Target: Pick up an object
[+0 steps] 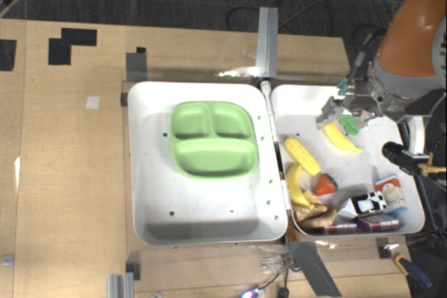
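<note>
The gripper [339, 115] hangs over the upper part of the right bin [300, 100]; its 2 fingers stand apart with nothing between them. Just beside and below it lies a smooth, curved yellow banana [343, 139] with a small green piece [348, 125] at its upper end.

Bare white floor lies to the gripper's left, toward the bin's upper-left corner. The lower half is crowded: a ridged yellow corn cob [302, 155], a second banana [297, 188], a red strawberry-like piece [325, 185], a cow-patterned carton [369, 203], a small can [392, 193] and a dark flat packet [377, 223].

The left bin [150, 171] holds 1 light-green tray [212, 138] with 3 compartments and rounded corners, with open floor around it.
</note>
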Controlling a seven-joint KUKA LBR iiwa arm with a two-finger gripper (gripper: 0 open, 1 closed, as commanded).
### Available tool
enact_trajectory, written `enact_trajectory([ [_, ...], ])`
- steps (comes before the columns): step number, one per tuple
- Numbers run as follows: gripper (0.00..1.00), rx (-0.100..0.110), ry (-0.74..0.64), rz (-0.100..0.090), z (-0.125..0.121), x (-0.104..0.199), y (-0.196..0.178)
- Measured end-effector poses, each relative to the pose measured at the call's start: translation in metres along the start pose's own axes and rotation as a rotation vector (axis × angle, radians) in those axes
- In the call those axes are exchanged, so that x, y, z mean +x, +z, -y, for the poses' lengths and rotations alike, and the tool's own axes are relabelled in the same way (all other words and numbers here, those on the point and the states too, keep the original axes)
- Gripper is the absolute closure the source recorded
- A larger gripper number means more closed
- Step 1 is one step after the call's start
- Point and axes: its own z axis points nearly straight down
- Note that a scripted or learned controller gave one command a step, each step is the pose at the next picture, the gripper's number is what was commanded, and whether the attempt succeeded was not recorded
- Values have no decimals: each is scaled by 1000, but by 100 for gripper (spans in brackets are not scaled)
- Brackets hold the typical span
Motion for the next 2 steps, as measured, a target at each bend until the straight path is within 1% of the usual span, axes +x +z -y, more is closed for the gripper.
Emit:
enact_trajectory([
  [1,0,-2,-149,0,51,29,-65],
  [2,0,1,-161,1,15,15,5],
])
